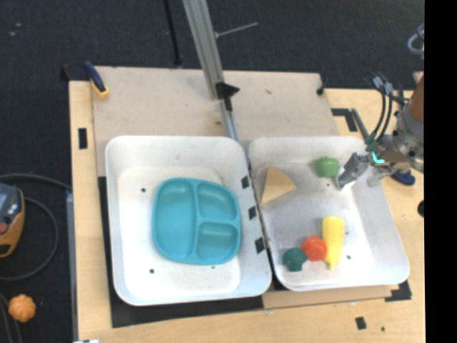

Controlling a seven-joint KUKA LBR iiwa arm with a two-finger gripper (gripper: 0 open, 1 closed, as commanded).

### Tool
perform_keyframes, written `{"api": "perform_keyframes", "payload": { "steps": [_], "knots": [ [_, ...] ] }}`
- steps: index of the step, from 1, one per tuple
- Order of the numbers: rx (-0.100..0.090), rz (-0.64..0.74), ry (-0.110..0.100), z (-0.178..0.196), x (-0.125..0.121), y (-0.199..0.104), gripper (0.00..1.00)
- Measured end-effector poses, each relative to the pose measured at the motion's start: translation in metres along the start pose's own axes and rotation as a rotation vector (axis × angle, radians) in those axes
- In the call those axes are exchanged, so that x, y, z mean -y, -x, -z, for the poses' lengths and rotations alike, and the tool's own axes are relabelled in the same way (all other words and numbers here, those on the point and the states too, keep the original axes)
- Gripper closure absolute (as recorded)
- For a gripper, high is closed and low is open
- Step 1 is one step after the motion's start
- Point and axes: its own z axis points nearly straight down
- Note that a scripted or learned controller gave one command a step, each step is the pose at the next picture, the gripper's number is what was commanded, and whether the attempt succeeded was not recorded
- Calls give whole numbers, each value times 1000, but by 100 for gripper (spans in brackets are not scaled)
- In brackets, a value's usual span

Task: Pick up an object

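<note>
Landmark: the right bin (pixel 378 213) is taken as the reference for all places.
Gripper: the gripper (pixel 351 171) is seen over the upper right part of the bin, reached in from the bin's right edge.
Fingers: one grey finger is seen pointing down and left toward the bin floor; whether the fingers are released or clenched cannot be told, and nothing is seen between them.
Green ball (pixel 328 166): it is placed in the bin's upper middle, just beside the gripper on its left, lying on the bin floor.
Wedge (pixel 275 184): a tan wedge is laid in the bin's upper left corner, near the dividing wall.
Yellow item (pixel 333 241): it is laid lengthwise in the bin's lower middle.
Red item (pixel 314 248): it is set touching the yellow item's left side.
Dark green item (pixel 294 258): it is set just left of the red item, near the bin's lower edge.
Left bin (pixel 128 163): it is set beside the right bin and a blue tray (pixel 196 220) is held in it.
Surface (pixel 271 102): both bins are carried on it.
</note>
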Motion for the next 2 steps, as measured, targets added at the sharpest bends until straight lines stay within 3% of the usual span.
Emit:
{"api": "perform_keyframes", "payload": {
  "steps": [1,2],
  "knots": [
    [0,0,2,1,0,0,0],
    [0,0,-3,-55,7,-6,0]
  ]
}}
